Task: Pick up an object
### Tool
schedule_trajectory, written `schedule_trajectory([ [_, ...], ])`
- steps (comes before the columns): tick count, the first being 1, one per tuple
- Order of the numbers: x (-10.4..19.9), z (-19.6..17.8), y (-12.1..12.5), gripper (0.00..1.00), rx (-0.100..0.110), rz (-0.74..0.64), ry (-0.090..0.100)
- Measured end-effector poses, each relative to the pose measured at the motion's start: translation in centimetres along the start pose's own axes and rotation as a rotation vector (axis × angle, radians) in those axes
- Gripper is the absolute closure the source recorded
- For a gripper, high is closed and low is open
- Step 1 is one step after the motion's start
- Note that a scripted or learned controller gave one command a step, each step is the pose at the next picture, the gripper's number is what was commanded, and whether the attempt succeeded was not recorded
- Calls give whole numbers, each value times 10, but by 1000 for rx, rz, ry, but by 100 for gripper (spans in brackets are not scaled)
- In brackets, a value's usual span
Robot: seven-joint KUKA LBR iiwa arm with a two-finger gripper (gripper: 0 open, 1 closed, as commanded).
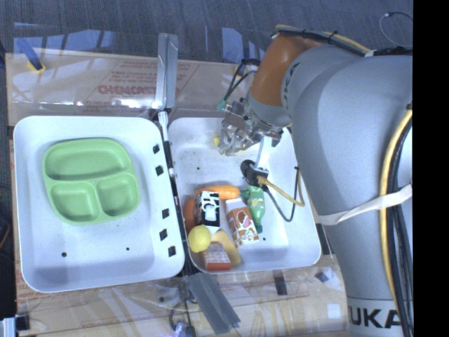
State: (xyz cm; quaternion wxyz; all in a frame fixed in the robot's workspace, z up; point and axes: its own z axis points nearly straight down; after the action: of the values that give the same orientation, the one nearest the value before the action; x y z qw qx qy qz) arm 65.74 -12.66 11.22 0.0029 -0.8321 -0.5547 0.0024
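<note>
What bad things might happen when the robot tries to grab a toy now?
1. The pincer sits near the right bin's back wall, apart from the pile, so it may close on nothing.
2. The lemon, carrot and small box lie packed together; reaching for one might push the others aside.

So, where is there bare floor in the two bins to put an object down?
The left bin has bare floor in front of the green tray and along its right wall. The right bin is bare in its far left part, between the wall and the gripper. Its near half is crowded: carrot, lemon, small boxes.
</note>
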Motion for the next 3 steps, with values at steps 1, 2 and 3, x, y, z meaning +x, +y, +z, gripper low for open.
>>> schedule_trajectory([
  [1,0,0,0,0,0,-1,0],
  [2,1,-10,0,100,1,-5,0],
  [3,1,-10,0,0,1,-6,0],
])
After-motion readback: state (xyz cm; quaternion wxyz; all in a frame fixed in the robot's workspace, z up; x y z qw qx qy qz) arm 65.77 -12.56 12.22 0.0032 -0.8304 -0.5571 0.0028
